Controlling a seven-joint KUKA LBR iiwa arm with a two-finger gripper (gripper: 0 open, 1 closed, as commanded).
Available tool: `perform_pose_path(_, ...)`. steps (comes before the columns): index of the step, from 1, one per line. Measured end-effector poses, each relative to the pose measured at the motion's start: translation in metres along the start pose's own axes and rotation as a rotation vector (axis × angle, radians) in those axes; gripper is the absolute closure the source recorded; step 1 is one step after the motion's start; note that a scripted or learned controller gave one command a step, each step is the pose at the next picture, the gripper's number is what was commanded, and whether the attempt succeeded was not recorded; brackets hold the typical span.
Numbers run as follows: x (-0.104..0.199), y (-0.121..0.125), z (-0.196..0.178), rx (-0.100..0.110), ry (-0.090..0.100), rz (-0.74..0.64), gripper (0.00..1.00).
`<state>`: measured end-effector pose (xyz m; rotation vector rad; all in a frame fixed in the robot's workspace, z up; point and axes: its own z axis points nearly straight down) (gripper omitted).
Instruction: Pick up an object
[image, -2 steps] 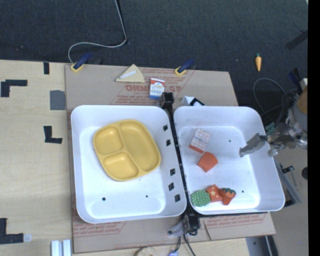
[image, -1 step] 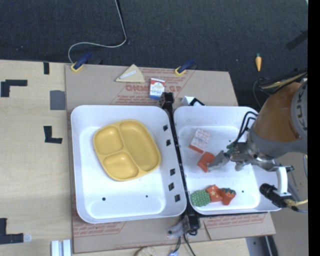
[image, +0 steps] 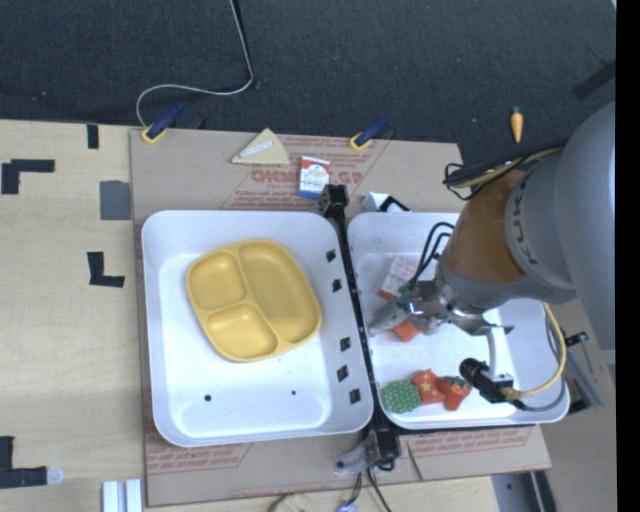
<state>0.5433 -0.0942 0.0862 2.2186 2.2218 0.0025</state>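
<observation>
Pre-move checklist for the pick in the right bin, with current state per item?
1. Gripper over the right bin: ok, it sits low in the bin's left half.
2. Target under the gripper: ok, an orange piece lies just beside the tip.
3. Finger state: cannot tell, the wrist blocks the view.
4. Anything held: cannot tell, nothing seen between fingers.
5. Other objects apart from the gripper: ok, the green item and red item lie near the bin's front edge.
6. Left bin out of the way: ok, it holds only the yellow tray, away from the arm.
</observation>
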Motion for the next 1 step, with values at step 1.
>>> perform_pose_path(1, -0.0022, 0.0030, -0.0134, -0.011, -0.006, 0.001, 1.00)
